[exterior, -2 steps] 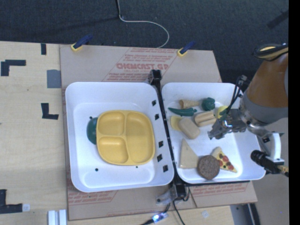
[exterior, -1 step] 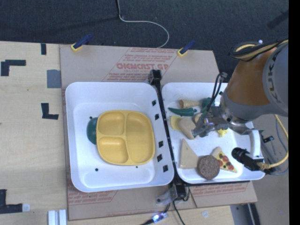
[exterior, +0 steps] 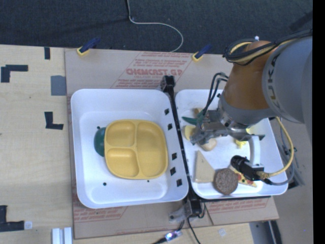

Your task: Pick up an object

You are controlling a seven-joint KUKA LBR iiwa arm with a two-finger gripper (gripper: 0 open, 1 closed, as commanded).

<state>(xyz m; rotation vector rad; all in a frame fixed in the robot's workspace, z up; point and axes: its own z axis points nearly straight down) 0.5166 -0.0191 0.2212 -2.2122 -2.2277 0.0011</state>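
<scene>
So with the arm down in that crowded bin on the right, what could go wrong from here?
Two things, probably. The gripper sits low among small pieces bunched near the right bin's left wall, so it may nudge them aside or catch more than one. The arm's bulk also hides that spot from the camera, so a missed grab could be hard to notice. The brown round disc and tan wedge lie close by and might get bumped.

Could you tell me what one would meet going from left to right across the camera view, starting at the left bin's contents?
Dark green object → yellow divided tray → black divider between the bins → beige flat piece → brown round object → arm's orange band.
</scene>
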